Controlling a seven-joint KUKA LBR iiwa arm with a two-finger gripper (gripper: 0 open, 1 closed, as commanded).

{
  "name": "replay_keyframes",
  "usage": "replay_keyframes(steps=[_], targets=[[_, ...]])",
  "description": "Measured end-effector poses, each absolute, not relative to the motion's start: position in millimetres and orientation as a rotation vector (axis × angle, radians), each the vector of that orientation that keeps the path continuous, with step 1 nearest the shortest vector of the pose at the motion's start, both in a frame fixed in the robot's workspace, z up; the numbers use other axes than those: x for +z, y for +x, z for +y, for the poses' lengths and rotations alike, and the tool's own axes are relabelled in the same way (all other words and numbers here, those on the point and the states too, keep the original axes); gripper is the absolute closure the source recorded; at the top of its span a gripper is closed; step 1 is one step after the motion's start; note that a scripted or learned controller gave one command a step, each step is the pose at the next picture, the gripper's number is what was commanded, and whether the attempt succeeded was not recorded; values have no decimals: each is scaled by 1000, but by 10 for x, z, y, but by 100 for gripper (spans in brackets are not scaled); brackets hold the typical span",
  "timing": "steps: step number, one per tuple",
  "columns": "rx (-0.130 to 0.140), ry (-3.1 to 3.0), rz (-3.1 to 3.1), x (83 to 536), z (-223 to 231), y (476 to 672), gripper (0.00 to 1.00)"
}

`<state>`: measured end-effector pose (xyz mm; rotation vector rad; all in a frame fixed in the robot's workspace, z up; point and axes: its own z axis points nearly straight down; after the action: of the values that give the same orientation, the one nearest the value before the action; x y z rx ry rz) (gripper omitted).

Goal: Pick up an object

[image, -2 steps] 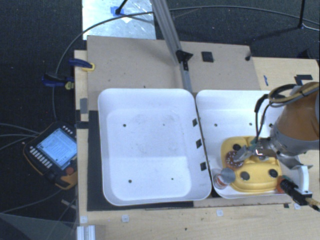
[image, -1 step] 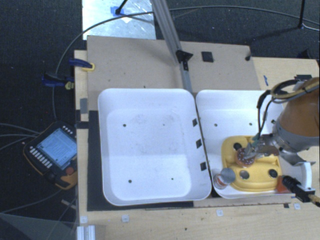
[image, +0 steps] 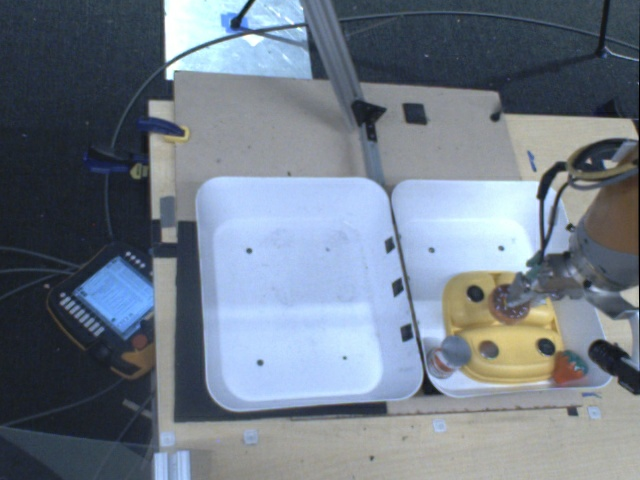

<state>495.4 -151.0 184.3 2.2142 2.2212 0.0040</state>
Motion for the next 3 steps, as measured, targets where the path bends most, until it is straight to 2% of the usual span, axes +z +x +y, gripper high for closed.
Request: replay_keyframes(steps=[1, 2, 3], targets=[[6, 2211, 2222, 2361, -1513, 4972, 100], [5, 2209, 2231, 2407, -1050, 5055, 100], [4, 2210, 2233, 2299, -452, 5048, 100]])
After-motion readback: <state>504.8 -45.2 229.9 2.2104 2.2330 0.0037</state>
